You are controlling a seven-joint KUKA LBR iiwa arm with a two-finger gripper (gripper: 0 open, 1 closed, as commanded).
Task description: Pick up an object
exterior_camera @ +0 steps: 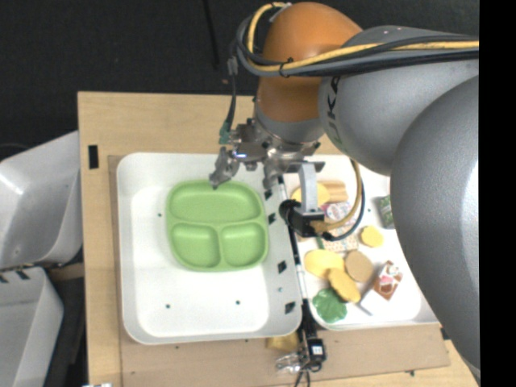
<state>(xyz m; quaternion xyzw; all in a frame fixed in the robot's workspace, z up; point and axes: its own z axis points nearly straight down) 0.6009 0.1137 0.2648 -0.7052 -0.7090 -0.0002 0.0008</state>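
1. You are looking down on a pale wooden bench (161,119) that carries two shallow white bins side by side — the left bin (145,297) and the right bin (407,305).
2. In the left bin you have a green divided plate (216,224), lying flat with one long compartment at the far side and two smaller ones nearer you. Nothing lies in its compartments.
3. The right bin holds the loose objects: a yellow oval piece (323,261), a tan flat piece (359,264), a darker yellow piece (344,285), a green leafy item (329,305), a small yellow round disc (371,236), a red and white carton (389,280) and a bun-like item (332,190) at the far side. They sit close together, several touching or overlapping.
4. The arm (419,119) comes in from your right, its orange band (302,47) above the wrist, and covers much of the right bin.
5. The gripper (222,174) hangs over the far edge of the green plate, just at its rim. One dark finger shows there — you cannot tell how wide the tool stands, and nothing can be seen held in it.
6. The objects all lie in the right bin, apart from the gripper.
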